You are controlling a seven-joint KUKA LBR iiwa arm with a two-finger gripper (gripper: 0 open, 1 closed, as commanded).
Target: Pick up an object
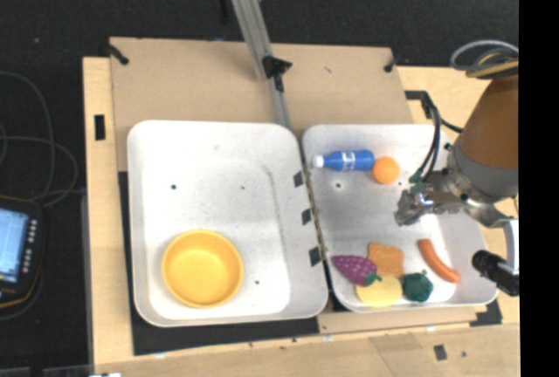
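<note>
The right bin (349,201) holds several toy items: a blue bottle (344,161) lying at the back, an orange ball (385,170) beside it, and along the front a purple grape bunch (351,266), an orange biscuit-like piece (386,258), a yellow piece (377,292), a dark green piece (417,286) and a red-orange sausage shape (437,261). My gripper (410,208) hangs over the right side of this bin, between the ball and the sausage shape, above bare bin floor. Nothing shows between its fingers.
The left bin (210,183) holds a yellow bowl (203,268) at its front left. A metal pole (249,9) slants up from behind the bins. The arm's orange band (493,126) fills the right edge.
</note>
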